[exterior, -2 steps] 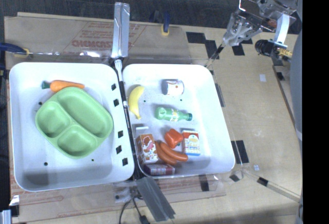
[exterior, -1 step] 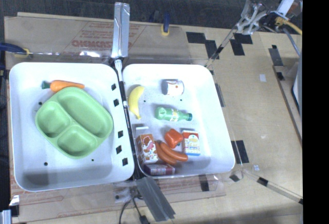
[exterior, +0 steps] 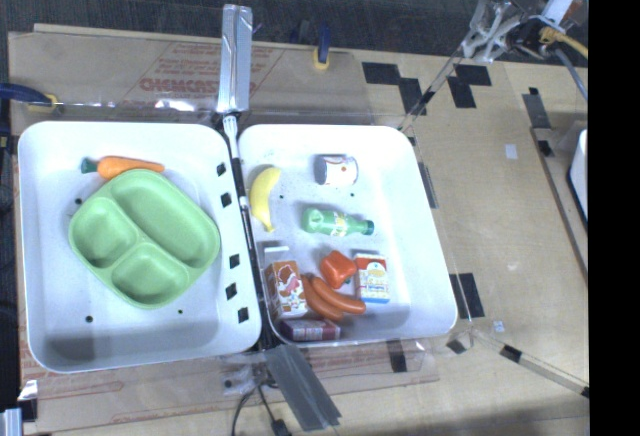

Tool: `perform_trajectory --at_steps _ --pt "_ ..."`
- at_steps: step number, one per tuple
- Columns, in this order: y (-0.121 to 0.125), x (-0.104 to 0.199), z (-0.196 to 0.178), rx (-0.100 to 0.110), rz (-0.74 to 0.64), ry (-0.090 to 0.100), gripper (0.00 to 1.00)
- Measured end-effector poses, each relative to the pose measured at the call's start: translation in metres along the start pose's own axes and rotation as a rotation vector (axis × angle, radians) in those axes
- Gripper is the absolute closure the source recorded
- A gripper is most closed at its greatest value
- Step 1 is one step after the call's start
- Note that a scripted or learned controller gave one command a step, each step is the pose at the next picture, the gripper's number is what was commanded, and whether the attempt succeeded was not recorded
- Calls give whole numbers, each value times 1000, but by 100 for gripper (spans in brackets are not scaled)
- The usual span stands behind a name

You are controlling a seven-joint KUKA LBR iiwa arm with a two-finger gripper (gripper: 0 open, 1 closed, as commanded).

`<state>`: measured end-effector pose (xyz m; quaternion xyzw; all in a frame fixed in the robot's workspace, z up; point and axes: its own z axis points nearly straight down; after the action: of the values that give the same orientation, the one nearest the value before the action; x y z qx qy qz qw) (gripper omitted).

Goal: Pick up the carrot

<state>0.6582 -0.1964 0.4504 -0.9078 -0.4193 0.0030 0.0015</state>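
Note:
The carrot, orange with a green stub at its left end, lies flat in the left bin near the back wall. It touches the back rim of a green divided plate. My gripper hangs far off at the top right, above the bench behind the right bin. Its pale fingers are spread open and hold nothing.
In the right bin are a banana, a white can, a green bottle, a red pepper, a sausage and two small cartons. A metal divider stands between the bins at the back.

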Motion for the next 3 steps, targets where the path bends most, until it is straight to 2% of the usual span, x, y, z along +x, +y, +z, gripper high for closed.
perform_trajectory --at_steps 3 --pt "-4 9 -26 9 -36 -7 100"
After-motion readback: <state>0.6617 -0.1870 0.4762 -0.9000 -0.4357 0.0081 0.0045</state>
